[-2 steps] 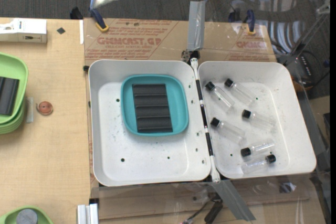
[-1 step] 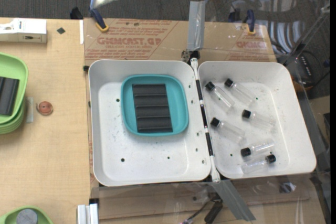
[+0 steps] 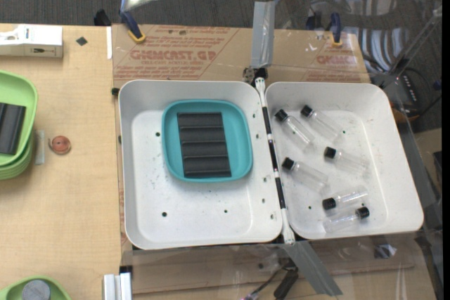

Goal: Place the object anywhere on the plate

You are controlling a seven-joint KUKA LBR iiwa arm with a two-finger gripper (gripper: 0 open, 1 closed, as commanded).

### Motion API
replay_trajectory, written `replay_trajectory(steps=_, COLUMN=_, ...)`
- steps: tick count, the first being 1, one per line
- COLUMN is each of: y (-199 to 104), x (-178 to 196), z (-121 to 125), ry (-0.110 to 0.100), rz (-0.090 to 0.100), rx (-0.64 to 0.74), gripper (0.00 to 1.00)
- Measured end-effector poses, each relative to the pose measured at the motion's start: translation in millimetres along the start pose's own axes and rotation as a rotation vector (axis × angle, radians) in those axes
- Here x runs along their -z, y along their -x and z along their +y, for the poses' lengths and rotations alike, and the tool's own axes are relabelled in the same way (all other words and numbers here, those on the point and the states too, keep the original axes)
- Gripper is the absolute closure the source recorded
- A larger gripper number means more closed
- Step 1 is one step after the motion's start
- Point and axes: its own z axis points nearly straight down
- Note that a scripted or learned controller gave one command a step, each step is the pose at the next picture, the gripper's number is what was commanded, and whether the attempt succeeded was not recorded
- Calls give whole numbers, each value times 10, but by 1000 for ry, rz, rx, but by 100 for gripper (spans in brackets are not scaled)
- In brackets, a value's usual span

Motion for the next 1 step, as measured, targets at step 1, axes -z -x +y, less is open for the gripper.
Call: replay_trajectory(steps=1, y=-7, x=6, z=8, ry=0, rz=1, rx=-133, gripper=0)
